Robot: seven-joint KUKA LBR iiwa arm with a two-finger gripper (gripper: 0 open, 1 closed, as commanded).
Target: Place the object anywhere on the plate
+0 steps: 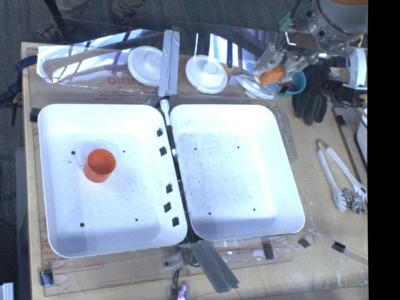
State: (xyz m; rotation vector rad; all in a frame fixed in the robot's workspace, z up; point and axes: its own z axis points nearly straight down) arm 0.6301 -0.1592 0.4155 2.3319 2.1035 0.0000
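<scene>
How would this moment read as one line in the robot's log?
gripper: above back-right plates, small orange object between fingers | orange plastic cup: left white bin | placement: not yet done

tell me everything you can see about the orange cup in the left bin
The orange cup is a small round cup of plain, matte orange, plastic by the look of it. It stands upright with its open mouth up, and the inside looks the same orange. It sits on the floor of the left bin, in the left half toward the far side, apart from the walls. Nothing touches it but the bin floor; the tool is far off, beyond the right bin.
</scene>
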